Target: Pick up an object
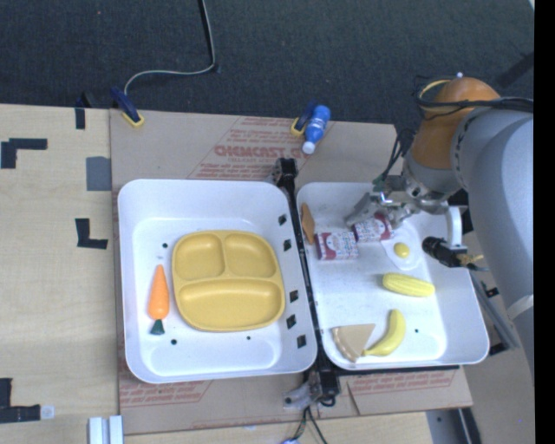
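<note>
Hovering fingers (375, 211), red-and-white packet (336, 245), banana (388, 335)

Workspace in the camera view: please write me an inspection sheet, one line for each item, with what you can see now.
Surface: two white bins side by side, left bin and right bin, on cardboard over a wooden bench.
Job's things: right bin holds a red-and-white packet, fried egg, yellow corn cob, banana, sandwich wedge.
Clutter: left bin holds a yellow divided plate and a carrot beside it.
Grippers: gripper low over the right bin's far side, near the packet; grasp cannot be judged.
Cables: black cable on dark floor.
Surroundings: blue-and-yellow clamps at the cardboard's far edge.
</note>
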Tool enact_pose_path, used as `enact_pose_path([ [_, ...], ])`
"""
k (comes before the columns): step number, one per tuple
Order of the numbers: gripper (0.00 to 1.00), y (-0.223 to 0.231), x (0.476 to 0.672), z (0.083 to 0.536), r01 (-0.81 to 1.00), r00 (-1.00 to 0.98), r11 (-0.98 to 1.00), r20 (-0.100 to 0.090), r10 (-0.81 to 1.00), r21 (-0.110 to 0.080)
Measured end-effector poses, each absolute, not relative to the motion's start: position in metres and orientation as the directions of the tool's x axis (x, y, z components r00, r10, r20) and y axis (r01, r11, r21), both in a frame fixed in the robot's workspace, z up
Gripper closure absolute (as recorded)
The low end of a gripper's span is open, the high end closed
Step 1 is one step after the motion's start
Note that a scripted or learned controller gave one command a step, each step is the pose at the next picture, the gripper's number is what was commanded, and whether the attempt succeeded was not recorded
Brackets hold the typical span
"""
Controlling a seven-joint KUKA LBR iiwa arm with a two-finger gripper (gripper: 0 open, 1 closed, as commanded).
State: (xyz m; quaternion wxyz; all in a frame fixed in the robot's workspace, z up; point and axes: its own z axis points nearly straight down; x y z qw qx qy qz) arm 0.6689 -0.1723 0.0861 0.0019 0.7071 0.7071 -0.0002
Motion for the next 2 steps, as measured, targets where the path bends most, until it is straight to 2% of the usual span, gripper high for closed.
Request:
enact_pose_path([
  [1,1.0,-0.172,0.669,0.096,1.0,-0.001,0.001,-0.005,1.0,0.002],
  [2,1.0,-0.105,0.645,0.209,1.0,-0.003,0.003,0.0,1.0,0.003],
])
